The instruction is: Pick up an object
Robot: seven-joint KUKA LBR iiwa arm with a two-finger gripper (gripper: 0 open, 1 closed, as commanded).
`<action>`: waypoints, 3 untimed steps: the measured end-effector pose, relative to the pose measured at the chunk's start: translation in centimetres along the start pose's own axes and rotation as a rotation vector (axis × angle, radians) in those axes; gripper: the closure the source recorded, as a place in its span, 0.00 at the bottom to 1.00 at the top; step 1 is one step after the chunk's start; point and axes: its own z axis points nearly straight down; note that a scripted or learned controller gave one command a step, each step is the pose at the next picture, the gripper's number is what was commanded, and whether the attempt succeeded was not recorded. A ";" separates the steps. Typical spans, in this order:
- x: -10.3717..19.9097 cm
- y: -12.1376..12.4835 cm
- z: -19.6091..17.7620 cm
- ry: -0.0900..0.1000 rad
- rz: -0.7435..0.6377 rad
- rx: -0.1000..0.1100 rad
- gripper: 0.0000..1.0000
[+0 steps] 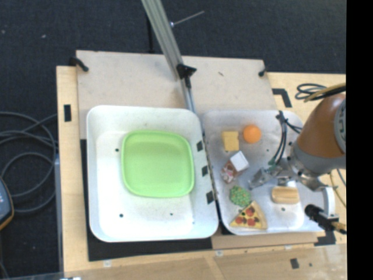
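Over the right bin (291,219), at about 4 o'clock from frame centre, we see the gripper (269,177) low among the toys. No single target is set; the nearest candidates are the bread piece (285,195) just at the gripper's 4 o'clock and the white block (239,160) at its 10 o'clock. Nothing sits between the fingers that we can see. Pincer state: we cannot tell, the tip is dark and cluttered with cables.

Other items in that bin: broccoli (239,195) at 7 o'clock of the gripper, pizza slice (250,216) below it, yellow block (230,140) and orange ball (252,133) toward 11–12 o'clock, a small brown-red piece (229,170) just beside the white block.

Step, as we judge it: approach or descent, grasp not yet made. Next move calls for centring over one item, likely the bread, and closing cleanly without nudging the neighbours, then lifting straight.

Arm (323,136) enters from 3 o'clock, orange band up, wrist bent down and toward 9 o'clock into the bin.

Left bin (96,156) at 9 o'clock holds a green plate (157,163), well apart from the action.
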 end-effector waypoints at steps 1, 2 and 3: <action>-0.1 0.1 -1.2 0.000 0.002 -0.004 1.00; -0.2 -0.1 -5.5 -0.001 0.000 -0.005 1.00; -0.1 0.2 -9.8 -0.001 0.000 -0.005 1.00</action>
